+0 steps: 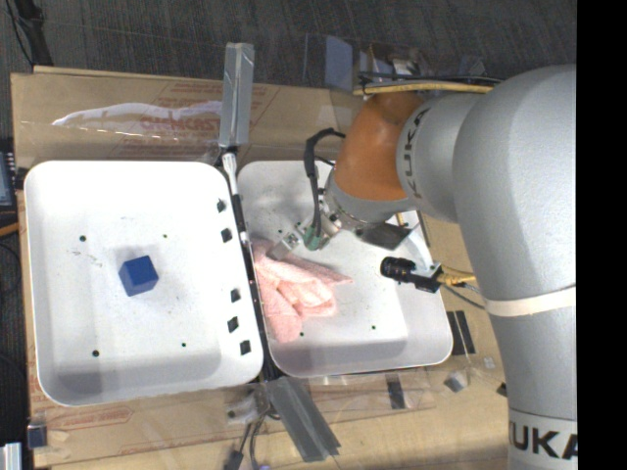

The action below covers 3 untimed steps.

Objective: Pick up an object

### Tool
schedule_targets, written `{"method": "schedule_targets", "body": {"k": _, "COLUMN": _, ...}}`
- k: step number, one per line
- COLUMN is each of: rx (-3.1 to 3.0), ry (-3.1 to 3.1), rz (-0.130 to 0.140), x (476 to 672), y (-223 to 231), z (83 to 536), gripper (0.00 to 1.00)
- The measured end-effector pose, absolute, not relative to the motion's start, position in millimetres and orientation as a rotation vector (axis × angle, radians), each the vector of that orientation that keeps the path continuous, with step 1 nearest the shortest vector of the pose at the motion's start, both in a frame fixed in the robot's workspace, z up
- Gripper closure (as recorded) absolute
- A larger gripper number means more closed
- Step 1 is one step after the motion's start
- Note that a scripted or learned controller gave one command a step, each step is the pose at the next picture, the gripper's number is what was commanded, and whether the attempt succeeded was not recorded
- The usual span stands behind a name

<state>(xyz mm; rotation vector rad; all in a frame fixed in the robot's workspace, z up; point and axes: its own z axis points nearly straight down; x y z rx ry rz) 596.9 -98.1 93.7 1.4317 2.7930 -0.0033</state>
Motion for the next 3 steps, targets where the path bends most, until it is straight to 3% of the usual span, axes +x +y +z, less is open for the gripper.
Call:
{"method": "schedule_targets", "body": {"k": 1, "rx": 1.322, "ry": 2.849, "rz": -0.001, "x": 547.7, "y": -102, "z": 93, "gripper": 0.00}}
{"method": "schedule_targets", "body": {"k": 2, "rx": 1.320, "ry": 2.851, "rz": 0.000, "x": 548.5, "y": -101, "z": 103, "gripper": 1.00}}
{"method": "schedule_targets", "body": {"k": 3, "rx": 1.504, "ry": 2.758, "rz": -0.001, "x": 578.4, "y": -35, "z": 192, "gripper": 1.00}}
